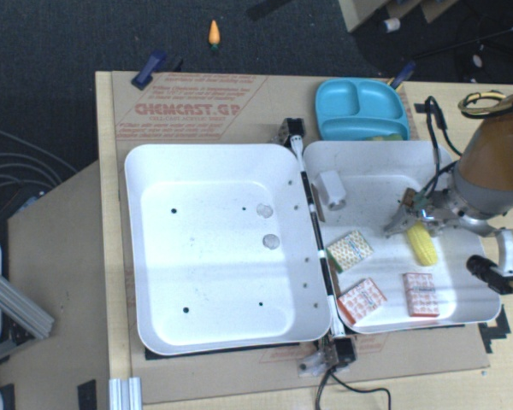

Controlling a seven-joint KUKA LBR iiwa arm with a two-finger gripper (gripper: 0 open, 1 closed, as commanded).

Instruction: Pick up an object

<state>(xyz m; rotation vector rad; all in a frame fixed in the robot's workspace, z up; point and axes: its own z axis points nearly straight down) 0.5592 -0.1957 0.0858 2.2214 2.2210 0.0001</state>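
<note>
Reaching from the right, gripper [419, 214] sits low in rt bin [372, 162], just above yellow corn cob [422, 244]; grip state can't be told.

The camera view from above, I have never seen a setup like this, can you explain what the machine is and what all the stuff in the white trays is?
One camera looks down at a slant on a bench. The grey arm with an orange band, reaching in from the right, is a robot; its two-finger gripper hangs over the right white bin. That bin holds a yellow corn cob, a grey block, a pale patterned box and two red-and-white packets. The left white bin holds two small round discs. A blue divided plate sits behind. I cannot tell whether the gripper holds anything.
</note>
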